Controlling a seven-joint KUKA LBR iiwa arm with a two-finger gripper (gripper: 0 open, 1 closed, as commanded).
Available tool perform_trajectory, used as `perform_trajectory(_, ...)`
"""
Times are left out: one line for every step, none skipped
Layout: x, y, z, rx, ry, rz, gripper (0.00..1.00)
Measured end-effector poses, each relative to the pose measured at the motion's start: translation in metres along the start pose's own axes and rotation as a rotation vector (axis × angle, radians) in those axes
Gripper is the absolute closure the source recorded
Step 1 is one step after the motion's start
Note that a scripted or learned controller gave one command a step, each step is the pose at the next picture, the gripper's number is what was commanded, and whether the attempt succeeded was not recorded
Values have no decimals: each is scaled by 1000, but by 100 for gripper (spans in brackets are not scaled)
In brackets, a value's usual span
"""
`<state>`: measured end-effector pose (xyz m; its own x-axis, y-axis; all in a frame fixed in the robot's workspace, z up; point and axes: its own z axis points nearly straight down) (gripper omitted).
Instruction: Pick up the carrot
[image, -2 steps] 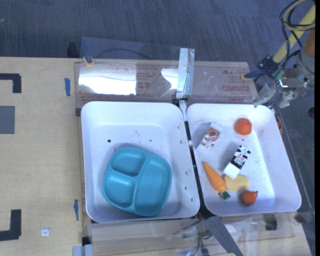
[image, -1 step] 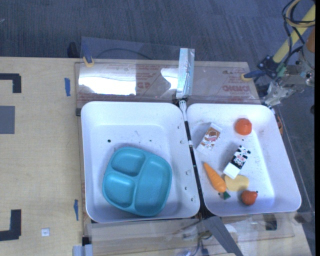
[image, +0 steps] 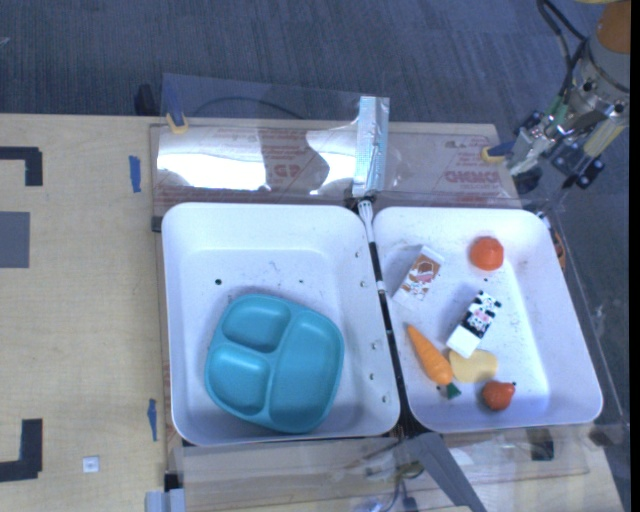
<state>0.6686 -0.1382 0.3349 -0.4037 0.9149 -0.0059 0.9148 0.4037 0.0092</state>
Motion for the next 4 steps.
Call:
perform_trajectory(44, 18, 4, 6, 6, -192, 100)
perform_trajectory(55, 23, 8, 7, 6, -297, 100)
perform_trajectory(70, 27, 10, 6, 7, -446, 100)
perform_trajectory(81, 29, 4, 5, 6, -558, 100)
